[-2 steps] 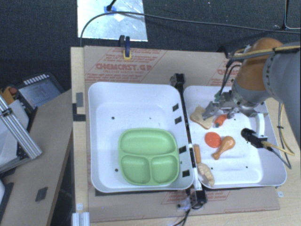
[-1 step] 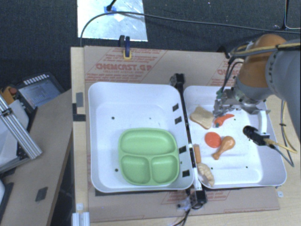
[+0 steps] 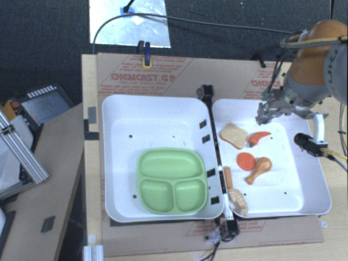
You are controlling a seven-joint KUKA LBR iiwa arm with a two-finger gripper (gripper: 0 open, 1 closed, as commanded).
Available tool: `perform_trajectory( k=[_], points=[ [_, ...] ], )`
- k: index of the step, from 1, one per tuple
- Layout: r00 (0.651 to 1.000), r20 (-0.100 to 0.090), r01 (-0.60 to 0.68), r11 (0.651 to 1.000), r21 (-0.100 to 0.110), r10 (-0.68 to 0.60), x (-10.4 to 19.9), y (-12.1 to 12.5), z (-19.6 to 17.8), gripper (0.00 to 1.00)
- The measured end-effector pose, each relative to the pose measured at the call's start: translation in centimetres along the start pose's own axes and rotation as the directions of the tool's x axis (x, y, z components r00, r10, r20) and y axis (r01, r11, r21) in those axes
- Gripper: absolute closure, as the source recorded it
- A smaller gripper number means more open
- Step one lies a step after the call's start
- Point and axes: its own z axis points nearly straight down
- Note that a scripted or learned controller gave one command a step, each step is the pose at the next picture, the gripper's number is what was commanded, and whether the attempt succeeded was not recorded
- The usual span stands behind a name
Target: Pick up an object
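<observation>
The right bin [image 3: 310, 192] holds several toy foods: a tan bread slice [image 3: 234, 135], a red-orange chili pepper [image 3: 259, 137], a red round slice [image 3: 246, 160], a brown drumstick [image 3: 259, 169], a small orange stick [image 3: 228, 175] and a pale shell-like piece [image 3: 238, 200] at the bin's front left. My gripper [image 3: 266, 115] hangs over the back of the right bin, just above and behind the chili pepper. Nothing shows between its fingers.
The left bin [image 3: 122, 118] holds a green three-compartment plate [image 3: 172, 179] at its front right. A black clip [image 3: 206, 92] sits at the back of the divider between the bins. A black part [image 3: 308, 143] juts over the right bin's right rim.
</observation>
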Motion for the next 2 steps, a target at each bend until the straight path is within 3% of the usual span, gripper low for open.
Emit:
perform_trajectory(
  k=[1, 2],
  points=[
    [1.000, 0.000, 0.001, 1.000, -0.001, -0.001, 0.0, 0.2, -5.4, 1.00],
    [1.000, -0.001, 0.004, 1.000, 0.003, -0.004, 5.3, -0.1, -6.3, 1.00]
  ],
)
